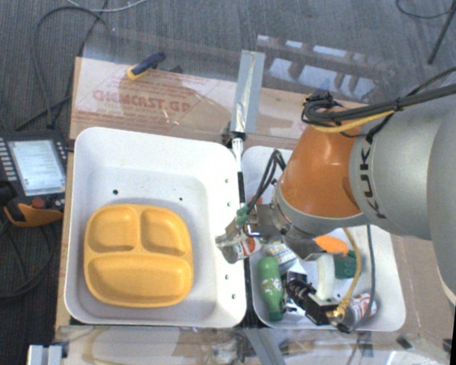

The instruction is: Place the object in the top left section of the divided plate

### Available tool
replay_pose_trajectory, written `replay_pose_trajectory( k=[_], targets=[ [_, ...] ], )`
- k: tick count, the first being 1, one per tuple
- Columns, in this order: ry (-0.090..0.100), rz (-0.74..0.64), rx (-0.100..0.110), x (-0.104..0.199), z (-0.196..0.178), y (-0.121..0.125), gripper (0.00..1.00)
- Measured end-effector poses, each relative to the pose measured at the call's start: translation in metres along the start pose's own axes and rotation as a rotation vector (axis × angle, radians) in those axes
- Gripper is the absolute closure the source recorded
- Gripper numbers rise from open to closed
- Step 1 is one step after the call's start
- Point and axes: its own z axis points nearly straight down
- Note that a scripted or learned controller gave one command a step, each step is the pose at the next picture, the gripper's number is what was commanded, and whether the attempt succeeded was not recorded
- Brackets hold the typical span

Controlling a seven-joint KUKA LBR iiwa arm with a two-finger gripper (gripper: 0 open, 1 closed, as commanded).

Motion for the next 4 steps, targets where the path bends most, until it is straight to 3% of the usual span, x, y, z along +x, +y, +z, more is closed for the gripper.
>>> replay_pose_trajectory(
  k=[1,2,3,4],
  targets=[
    [0.000,-0.116,0.018,0.057,0.008,0.056,1.00],
    [-0.001,-0.120,0.017,0.136,-0.033,0.048,1.00],
    [-0.003,-0.107,0.019,0.156,-0.016,0.044,1.00],
    [-0.003,-0.187,0.018,0.135,-0.013,0.027,1.00]
  ],
)
